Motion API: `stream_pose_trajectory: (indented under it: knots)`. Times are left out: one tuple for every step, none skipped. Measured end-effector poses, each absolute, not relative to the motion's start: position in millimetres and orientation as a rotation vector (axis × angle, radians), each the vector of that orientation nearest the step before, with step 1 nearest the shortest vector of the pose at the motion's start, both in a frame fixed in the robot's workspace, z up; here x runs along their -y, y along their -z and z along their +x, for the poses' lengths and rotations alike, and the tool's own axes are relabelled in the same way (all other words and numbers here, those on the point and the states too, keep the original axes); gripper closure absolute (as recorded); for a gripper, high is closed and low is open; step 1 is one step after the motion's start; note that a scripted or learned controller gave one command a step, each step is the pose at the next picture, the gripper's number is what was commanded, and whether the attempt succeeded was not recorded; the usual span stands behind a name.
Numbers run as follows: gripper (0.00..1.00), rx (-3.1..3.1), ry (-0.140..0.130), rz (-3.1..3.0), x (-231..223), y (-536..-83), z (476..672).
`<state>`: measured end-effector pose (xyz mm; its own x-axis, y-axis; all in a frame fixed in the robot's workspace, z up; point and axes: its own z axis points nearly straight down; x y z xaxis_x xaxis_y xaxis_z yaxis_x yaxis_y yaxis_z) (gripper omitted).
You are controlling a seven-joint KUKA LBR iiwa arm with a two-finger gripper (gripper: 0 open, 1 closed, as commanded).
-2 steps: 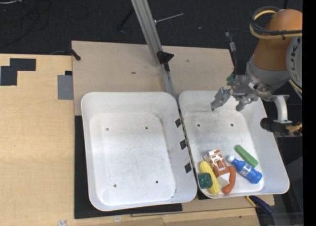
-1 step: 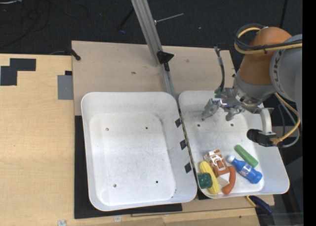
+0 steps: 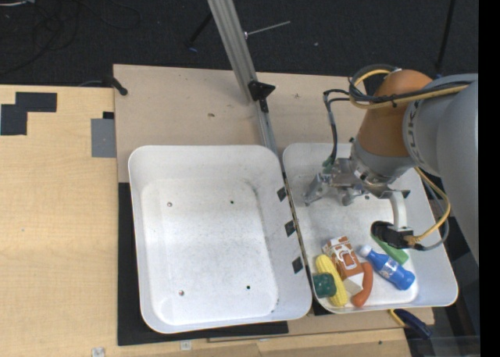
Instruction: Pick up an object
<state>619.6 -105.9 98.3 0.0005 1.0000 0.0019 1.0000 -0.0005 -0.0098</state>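
My gripper (image 3: 329, 194) hangs low over the upper part of the right bin (image 3: 437, 289), with its fingers spread open and nothing between them. The objects lie in a cluster at the near end of that bin: a yellow corn cob (image 3: 330, 278), a small orange and white carton (image 3: 341, 251), an orange curved piece (image 3: 364, 286), a blue bottle (image 3: 391, 270) and a green piece (image 3: 397, 254). The gripper stands apart from them, roughly a hand's width farther back.
The left bin (image 3: 148, 191) lies beside the right one, with a divider and black clips (image 3: 290, 226) between them. A slanted metal rail (image 3: 234, 43) rises behind the bins. A black cable end (image 3: 387, 232) from the arm hangs by the green piece.
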Motion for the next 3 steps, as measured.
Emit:
stream_pose_trajectory:
  knots:
    - [1.00,2.213,-0.003,-2.226,108,-113,621.0]
    - [1.00,2.216,0.001,-2.228,110,-155,621.9]
    - [1.00,2.224,0.003,-2.221,101,-211,620.8]
